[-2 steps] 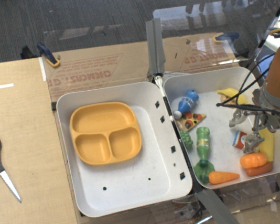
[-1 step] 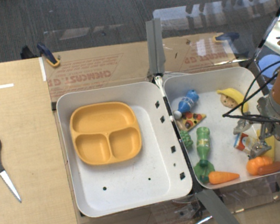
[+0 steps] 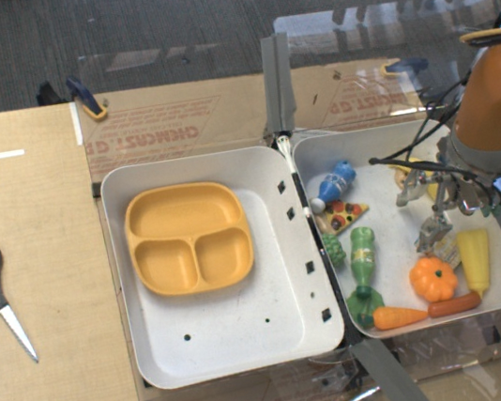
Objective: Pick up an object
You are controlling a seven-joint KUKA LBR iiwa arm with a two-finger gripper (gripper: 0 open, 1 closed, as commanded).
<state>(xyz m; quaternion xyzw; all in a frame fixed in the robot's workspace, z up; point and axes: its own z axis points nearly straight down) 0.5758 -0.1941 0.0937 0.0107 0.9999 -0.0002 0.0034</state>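
Gripper [image 3: 431, 212] is parked low over the right bin [image 3: 385, 148] near the pumpkin [image 3: 433, 278], grip state can't be told.

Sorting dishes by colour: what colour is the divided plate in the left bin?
Yellow-orange, plain, no pattern. The divided plate shows best in the camera view.

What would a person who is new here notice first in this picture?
Probably the yellow plate, alone in the left bin. Next, the bright toy food crowded in the right bin: a pumpkin, a carrot and a green bottle. The arm reaches in from the right, its claw just above the pumpkin.
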